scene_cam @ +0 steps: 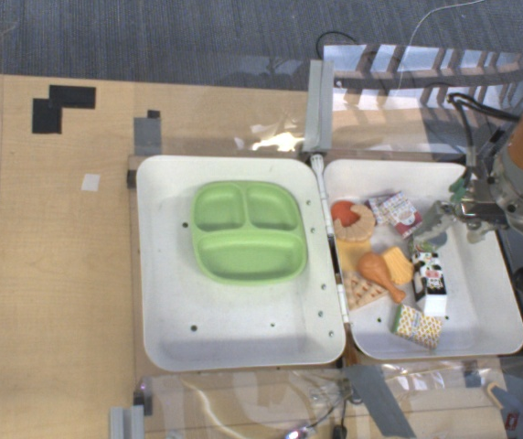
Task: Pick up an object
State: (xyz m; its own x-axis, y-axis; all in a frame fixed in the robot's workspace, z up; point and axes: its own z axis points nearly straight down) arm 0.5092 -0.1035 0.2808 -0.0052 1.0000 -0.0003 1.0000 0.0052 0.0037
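Gripper over the right bin's clutter

The gripper (435,225) hangs at right of frame; whether its fingers are open is unclear; the milk carton (428,280) lies just below it, long axis vertical.

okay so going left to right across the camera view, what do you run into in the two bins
Left bin → green divided plate → right bin → waffle piece → orange drumstick → black-and-white carton → gripper, over the right bin's upper right part.

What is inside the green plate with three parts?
The green three-part plastic plate in the left white bin has nothing visible in any compartment. The bin floor beneath it is covered.
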